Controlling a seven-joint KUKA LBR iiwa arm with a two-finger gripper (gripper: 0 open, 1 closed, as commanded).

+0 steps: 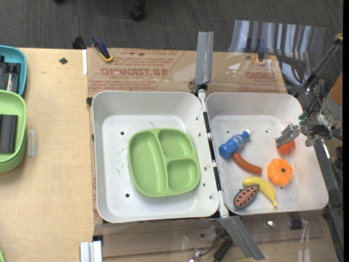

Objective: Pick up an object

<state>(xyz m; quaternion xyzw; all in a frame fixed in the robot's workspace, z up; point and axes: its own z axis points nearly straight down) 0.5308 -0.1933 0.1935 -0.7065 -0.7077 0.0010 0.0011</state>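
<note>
In the right-hand shallow white bin, a small red-orange object is seen just beneath the two-finger gripper, whose grip cannot be told, the pumpkin-shaped orange toy lying nearer the camera.

A small red-orange object sits just under the gripper, near the right bin's right wall, largely hidden by the fingertips. Whether it is pinched cannot be told.
</note>
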